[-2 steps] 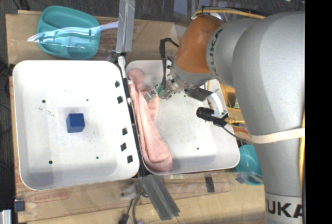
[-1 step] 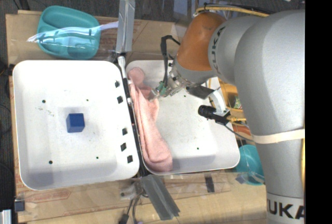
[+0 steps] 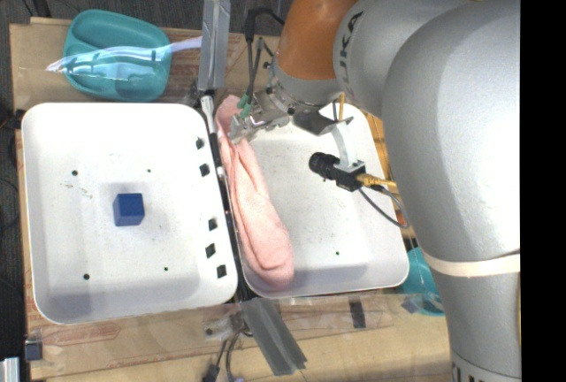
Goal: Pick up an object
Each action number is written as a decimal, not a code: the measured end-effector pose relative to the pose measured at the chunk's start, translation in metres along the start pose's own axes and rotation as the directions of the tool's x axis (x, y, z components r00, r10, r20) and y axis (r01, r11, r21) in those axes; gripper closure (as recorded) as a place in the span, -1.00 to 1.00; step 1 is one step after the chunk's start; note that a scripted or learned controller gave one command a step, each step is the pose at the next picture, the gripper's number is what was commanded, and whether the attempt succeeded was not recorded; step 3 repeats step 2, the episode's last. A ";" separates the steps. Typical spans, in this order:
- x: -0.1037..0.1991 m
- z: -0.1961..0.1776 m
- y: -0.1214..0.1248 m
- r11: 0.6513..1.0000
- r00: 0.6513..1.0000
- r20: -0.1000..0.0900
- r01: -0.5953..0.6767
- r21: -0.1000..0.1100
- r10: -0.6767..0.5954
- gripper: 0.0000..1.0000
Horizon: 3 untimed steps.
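Evidently the gripper is working at the top end of the pink cloth.

The cloth lies along the left wall of the right bin; whether the pincer has closed on it cannot be told. Limp fabric may slip free or drag against the wall. A blue cube sits in the left bin.
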<state>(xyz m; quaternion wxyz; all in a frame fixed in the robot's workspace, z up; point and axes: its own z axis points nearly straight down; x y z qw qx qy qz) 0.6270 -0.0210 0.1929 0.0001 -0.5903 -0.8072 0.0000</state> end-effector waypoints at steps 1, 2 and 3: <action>0.000 0.000 0.000 1.000 1.000 0.000 -0.001 0.001 0.001 -1.00; -0.091 0.082 -0.048 0.989 0.989 0.000 -0.149 0.004 0.149 -1.00; -0.091 0.082 -0.048 0.989 0.989 0.000 -0.149 0.004 0.149 -1.00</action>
